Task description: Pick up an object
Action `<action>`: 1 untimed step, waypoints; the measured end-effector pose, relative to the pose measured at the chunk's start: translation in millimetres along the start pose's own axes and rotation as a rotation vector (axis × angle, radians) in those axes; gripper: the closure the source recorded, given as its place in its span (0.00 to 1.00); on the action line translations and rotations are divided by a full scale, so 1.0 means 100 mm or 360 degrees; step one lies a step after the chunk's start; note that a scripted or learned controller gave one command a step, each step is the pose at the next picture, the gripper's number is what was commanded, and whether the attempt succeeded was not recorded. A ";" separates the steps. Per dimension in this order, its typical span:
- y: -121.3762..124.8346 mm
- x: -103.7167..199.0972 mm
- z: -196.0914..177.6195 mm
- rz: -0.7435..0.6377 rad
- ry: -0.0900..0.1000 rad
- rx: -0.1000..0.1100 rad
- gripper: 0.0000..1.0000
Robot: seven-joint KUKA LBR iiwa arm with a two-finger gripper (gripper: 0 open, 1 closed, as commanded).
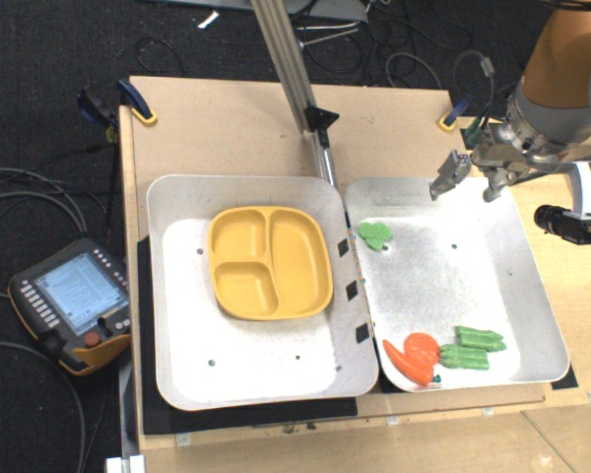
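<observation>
The things there are to pick up all lie in the right-hand bin. A small green piece sits alone near that bin's far left corner, close to the divide between the two bins. The rest crowd the near edge: a red-orange toy vegetable, perhaps a tomato with a carrot against it, though it's hard to be sure from here, and just beside it two green pods, one lying against the other. That clustering matters, I'd say, since a grab at the near edge risks nudging a neighbour, while the lone green piece has bare floor all round it.

The tool hangs above the far edge of the right bin, its two fingers spread wide with nothing between them. It's well apart from every object, so nothing is gripped yet; the approach looks not yet begun.

In the left bin a yellow divided plate lies flat in the middle, its three compartments bare. A slanted metal post rises from the far side of the table and its foot comes down along the seam between the bins, near the green piece, which could crowd a reach there. A teach pendant rests on the floor off the table's left edge.
</observation>
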State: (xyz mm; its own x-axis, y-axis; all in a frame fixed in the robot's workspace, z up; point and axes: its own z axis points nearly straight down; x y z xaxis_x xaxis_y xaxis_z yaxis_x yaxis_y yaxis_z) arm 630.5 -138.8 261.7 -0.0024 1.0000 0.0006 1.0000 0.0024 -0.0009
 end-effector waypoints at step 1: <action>0.00 0.00 0.00 0.0000 -0.0001 0.0000 0.00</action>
State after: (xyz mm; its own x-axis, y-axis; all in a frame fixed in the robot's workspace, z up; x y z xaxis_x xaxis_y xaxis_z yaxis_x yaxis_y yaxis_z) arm 630.5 -138.8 261.7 -0.0027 1.0000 0.0002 1.0000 0.0027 -0.0012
